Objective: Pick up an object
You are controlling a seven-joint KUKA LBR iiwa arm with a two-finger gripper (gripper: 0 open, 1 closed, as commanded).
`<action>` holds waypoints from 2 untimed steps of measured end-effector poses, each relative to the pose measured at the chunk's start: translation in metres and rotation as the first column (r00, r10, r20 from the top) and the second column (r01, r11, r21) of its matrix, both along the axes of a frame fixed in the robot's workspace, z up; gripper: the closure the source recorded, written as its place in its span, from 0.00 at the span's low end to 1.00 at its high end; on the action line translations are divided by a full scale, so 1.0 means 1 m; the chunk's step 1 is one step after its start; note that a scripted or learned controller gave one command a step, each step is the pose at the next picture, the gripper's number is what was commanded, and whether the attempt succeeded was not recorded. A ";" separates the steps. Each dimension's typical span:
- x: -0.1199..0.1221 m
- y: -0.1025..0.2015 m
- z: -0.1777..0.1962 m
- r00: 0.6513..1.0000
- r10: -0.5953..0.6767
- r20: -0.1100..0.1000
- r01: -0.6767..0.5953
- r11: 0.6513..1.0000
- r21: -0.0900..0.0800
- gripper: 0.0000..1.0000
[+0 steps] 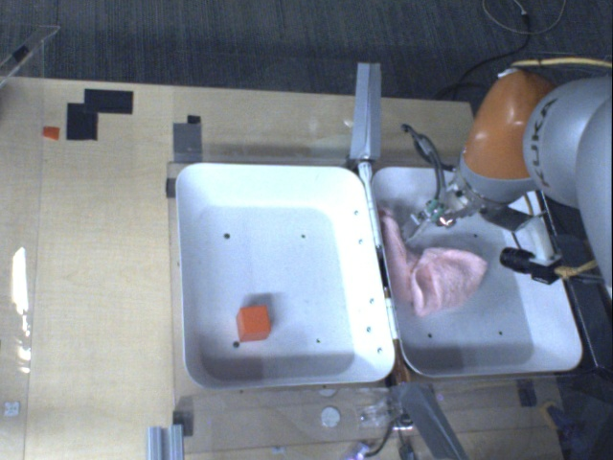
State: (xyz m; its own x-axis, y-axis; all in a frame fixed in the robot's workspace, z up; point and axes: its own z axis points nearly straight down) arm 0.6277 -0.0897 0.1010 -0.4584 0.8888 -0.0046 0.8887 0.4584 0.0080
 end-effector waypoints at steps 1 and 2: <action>0.000 0.000 0.000 1.000 0.000 0.000 0.000 1.000 0.000 0.00; -0.056 -0.011 0.016 1.000 0.018 0.000 -0.018 1.000 0.000 0.00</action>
State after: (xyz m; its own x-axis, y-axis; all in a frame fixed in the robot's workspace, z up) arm 0.5720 -0.1011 0.1167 -0.4746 0.8802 -0.0047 0.8802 0.4746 0.0075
